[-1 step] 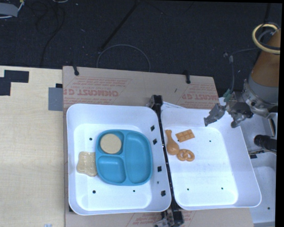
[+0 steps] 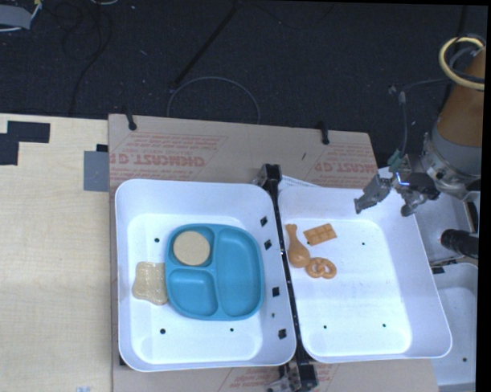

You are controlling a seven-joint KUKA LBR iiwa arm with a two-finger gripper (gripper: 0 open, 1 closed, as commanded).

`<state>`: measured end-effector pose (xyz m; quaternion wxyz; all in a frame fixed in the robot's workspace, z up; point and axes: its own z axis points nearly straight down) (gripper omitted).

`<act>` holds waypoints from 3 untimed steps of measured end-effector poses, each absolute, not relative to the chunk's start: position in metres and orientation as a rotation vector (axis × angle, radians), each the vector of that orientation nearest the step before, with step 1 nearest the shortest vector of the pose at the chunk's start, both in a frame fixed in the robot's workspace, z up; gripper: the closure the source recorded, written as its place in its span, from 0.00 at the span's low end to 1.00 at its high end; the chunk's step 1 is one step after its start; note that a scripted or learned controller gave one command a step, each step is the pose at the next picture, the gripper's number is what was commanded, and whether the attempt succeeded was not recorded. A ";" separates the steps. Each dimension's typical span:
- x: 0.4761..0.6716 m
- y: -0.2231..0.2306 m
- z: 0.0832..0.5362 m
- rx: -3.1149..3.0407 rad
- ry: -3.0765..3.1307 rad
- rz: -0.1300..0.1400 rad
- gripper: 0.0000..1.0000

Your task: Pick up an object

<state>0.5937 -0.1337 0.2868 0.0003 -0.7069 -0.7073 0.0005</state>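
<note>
**Gripper poised over the right bin's far corner**

Dark carpet strewn with cables lies behind a pale wooden bench, where two shallow white bins sit side by side on cardboard. At the right bin (image 2: 385, 333), the gripper (image 2: 388, 198) hovers above the far right rim, its two fingers spread apart with nothing between them. Below and left of it lie a waffle piece (image 2: 319, 234), a tan drumstick-shaped toy (image 2: 295, 246) and a pretzel (image 2: 322, 269), close together. In the left bin (image 2: 136, 324), a blue divided plate (image 2: 215, 272) carries a round cookie (image 2: 191, 247), with a slice of bread (image 2: 150, 283) touching its left edge.
</note>
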 end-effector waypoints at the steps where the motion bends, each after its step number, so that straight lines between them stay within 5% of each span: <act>1: 0.596 -0.124 0.231 -2.215 -2.218 0.007 0.00; 3: 0.590 -0.126 0.105 -2.215 -2.216 0.008 0.00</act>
